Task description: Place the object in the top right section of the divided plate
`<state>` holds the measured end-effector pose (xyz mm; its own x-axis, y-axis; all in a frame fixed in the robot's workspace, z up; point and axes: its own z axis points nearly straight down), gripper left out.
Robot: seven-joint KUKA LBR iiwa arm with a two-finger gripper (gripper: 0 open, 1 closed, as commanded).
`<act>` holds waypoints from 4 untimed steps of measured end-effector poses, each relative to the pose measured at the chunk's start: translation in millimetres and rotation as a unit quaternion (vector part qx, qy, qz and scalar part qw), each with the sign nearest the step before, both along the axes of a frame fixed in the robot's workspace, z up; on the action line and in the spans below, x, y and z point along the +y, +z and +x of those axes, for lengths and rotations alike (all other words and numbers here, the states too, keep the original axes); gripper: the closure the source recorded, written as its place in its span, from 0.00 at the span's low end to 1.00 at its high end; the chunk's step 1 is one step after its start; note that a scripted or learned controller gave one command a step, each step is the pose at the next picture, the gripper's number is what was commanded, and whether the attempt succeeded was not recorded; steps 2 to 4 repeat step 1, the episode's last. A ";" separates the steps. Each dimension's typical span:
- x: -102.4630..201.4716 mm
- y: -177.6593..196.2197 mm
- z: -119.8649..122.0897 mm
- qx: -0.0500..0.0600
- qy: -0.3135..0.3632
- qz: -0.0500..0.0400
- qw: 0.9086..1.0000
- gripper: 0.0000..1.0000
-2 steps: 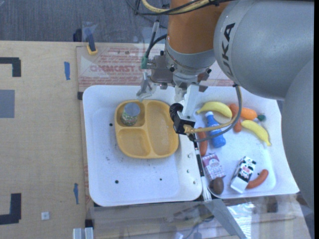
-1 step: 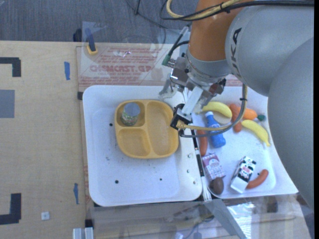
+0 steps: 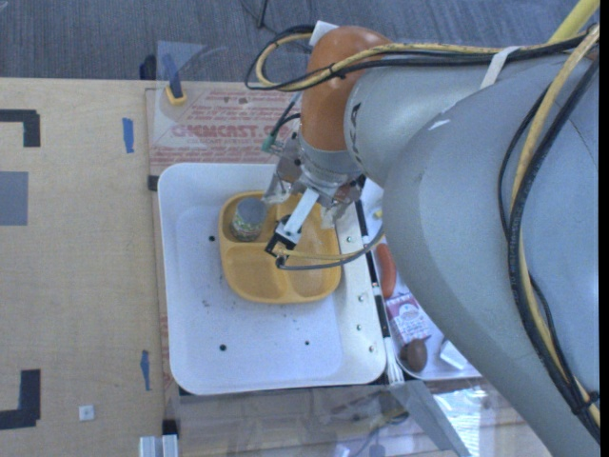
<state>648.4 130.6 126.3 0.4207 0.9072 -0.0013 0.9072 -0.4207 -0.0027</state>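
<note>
A yellow divided plate lies in the left white bin, toward its upper right. A small round grey-green object sits in the plate's upper left section. My gripper hangs over the plate's upper right part, just to the right of the round object. The wrist and the grey arm cover that part of the plate, so I cannot make out what lies under the gripper.
The right bin is largely hidden by the arm; a red sausage-shaped item, a printed packet and a brown round item show along its left side. A cardboard sheet lies behind the left bin.
</note>
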 end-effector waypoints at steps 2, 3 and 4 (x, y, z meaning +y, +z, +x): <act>-11.0 -20.8 20.4 -0.001 0.056 0.013 0.998 0.00; -11.0 -20.8 20.4 -0.001 0.056 0.013 0.998 0.00; -11.0 -20.8 20.4 -0.001 0.056 0.013 0.998 0.00</act>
